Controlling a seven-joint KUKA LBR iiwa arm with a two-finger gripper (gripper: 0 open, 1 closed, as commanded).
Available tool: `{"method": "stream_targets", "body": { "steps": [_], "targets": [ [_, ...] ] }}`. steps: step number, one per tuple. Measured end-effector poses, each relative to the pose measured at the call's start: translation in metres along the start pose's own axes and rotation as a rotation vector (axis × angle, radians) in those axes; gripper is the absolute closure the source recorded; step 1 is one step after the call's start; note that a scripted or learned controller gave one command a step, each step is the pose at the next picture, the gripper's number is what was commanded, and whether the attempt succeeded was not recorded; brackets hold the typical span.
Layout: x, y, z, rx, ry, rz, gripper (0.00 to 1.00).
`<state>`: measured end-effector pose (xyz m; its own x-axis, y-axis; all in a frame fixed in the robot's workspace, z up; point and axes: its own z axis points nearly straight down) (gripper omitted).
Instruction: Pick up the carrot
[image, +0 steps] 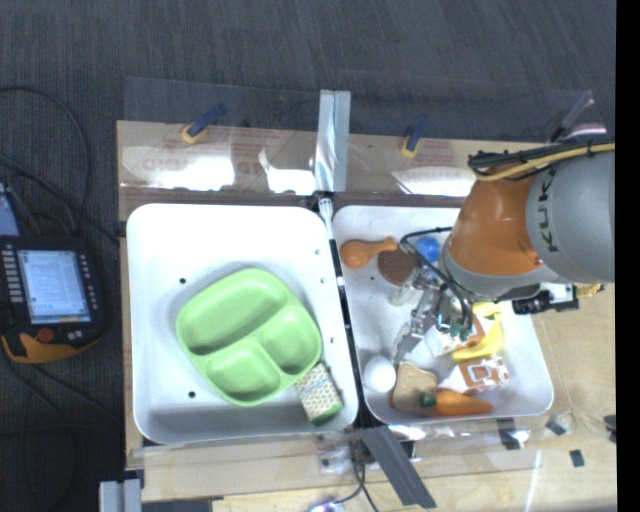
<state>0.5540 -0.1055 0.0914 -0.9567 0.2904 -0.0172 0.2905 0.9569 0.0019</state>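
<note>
Carrot (462, 403) lies flat along the near wall of the right bin (535, 385), green top toward the bread slice (410, 383) it touches, with a white egg (379, 376) just left of that. It is wedged low in the clutter, so a grasp from above has little room.

Tool (425, 325) hangs over mid-bin, short of the carrot, nothing between its fingers; they look parted, fairly narrow. It needs to travel toward the near wall.

Left bin (150, 300) holds a green divided plate (250, 333) and a small patterned box (320, 393) against the near corner.

Writing: "KU…" on the arm's grey link (585, 215); rest cut off. Pendant screen (50, 283) off the tabletop at left, unreadable.
</note>
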Motion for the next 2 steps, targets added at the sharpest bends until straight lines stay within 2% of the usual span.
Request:
{"method": "stream_targets", "body": {
  "steps": [1, 2],
  "targets": [
    [-0.074, 0.022, 0.002, 0.001, 0.001, -0.178, 0.0],
    [-0.097, 0.036, 0.005, 0.009, 0.04, -0.05, 0.0]
  ]
}}
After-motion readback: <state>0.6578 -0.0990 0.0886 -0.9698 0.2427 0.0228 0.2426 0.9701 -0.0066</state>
